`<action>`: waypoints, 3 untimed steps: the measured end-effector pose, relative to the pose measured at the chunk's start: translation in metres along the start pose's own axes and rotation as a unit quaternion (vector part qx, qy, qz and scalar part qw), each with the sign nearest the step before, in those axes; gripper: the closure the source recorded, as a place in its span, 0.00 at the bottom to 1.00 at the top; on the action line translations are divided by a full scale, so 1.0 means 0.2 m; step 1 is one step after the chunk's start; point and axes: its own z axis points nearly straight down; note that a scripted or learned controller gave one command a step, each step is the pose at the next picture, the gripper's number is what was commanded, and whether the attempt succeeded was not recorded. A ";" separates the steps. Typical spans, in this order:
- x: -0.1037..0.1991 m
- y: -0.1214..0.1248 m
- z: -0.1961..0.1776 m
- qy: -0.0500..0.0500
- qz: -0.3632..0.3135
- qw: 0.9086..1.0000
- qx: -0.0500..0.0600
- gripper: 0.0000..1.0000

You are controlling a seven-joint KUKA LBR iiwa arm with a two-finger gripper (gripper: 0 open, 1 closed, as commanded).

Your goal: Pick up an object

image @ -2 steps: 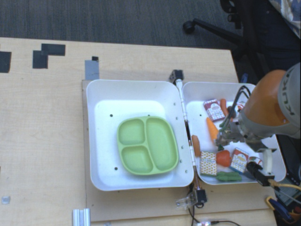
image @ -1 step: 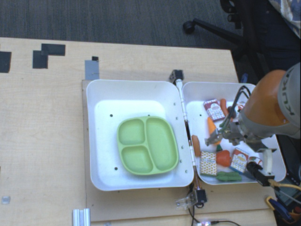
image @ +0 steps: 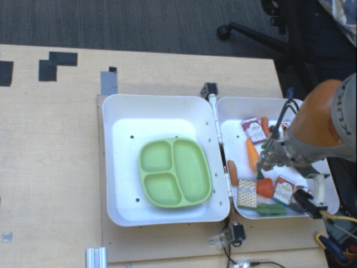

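The right bin (image: pixel 231 128) holds several toy foods. A red-and-white carton (image: pixel 254 130) lies at the back, with an orange carrot (image: pixel 252 151) just in front of it. Along the left wall there is a brown sausage (image: pixel 232 172), and a patterned cracker box (image: pixel 246 194) sits nearer the front. A red tomato (image: pixel 265 188), a second small carton (image: pixel 284 190) and a green pea pod (image: pixel 271 209) lie at the front. My gripper (image: pixel 265 164) hangs low over the bin's middle, right of the carrot and just above the tomato. The arm's wrist hides its tips.
The left bin (image: pixel 120 149) holds a green three-compartment plate (image: pixel 174 172). The arm's orange band (image: pixel 315 116) and grey body cover the right bin's right side. An office chair base (image: pixel 251 32) stands on the floor beyond the bench.
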 end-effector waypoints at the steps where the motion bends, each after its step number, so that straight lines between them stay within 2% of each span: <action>1: 0.00 0.00 0.00 0.000 0.000 1.000 0.000 0.00; 2: 0.06 0.14 0.21 -0.002 0.003 1.000 0.007 0.00; 3: 0.07 0.15 0.16 -0.001 0.001 1.000 0.004 1.00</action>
